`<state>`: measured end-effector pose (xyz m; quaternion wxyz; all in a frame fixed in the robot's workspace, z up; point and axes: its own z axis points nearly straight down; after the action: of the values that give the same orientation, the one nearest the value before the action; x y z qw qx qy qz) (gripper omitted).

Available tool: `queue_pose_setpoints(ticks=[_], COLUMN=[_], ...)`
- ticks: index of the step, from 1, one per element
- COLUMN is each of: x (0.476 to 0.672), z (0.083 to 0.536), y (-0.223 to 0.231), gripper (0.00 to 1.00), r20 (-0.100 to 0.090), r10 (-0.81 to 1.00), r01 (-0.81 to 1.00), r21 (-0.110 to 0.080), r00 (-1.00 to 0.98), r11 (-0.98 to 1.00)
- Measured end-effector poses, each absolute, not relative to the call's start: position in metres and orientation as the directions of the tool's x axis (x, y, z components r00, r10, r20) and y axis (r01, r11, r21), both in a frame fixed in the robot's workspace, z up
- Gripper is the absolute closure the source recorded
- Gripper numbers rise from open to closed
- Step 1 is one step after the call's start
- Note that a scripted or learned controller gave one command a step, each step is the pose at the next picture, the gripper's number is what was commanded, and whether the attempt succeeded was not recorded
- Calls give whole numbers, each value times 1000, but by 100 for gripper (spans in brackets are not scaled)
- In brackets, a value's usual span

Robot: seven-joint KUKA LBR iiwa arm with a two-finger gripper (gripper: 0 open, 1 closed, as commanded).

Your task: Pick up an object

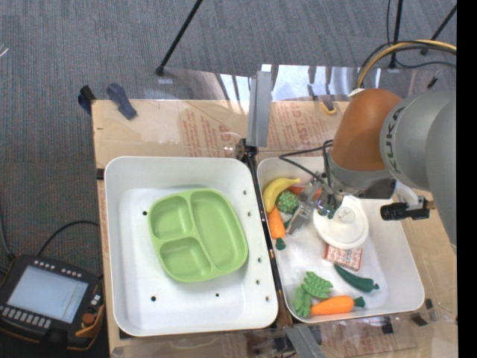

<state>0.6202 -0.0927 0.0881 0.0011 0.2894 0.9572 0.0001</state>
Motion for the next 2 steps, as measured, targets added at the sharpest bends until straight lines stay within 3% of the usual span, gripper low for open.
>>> queue_pose_setpoints(ticks=[1,2], x=[628,556], z=[89,87], y=[-91,-97], gripper=[0,0], r20=[-8,2], r10=[683,692], r01=[683,692], r21=[-6,-1], r00=[-731,-722], r11=[731,722])
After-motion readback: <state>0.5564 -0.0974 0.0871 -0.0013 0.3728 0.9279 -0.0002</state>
